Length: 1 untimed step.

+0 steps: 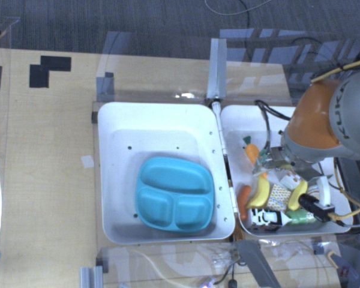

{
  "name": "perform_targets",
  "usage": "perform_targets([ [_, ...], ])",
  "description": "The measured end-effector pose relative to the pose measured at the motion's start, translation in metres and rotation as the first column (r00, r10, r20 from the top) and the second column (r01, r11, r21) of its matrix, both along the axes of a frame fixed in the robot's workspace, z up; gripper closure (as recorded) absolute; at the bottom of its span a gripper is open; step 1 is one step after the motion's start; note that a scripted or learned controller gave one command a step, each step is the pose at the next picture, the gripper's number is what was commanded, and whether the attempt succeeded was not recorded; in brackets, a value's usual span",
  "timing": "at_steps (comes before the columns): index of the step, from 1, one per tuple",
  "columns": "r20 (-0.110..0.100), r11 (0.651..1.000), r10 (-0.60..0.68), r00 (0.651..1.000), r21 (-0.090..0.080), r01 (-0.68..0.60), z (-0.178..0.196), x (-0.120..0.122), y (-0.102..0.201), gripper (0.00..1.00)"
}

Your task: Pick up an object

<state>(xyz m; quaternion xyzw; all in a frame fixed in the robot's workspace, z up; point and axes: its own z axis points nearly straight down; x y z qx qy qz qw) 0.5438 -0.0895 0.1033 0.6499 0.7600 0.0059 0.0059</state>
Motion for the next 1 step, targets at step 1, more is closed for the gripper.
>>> perform_targets([
  [1,-0.012,0.979,-0.204,0.979,-0.001,0.204,0.1161,0.0386,0.0285,1.0],
])
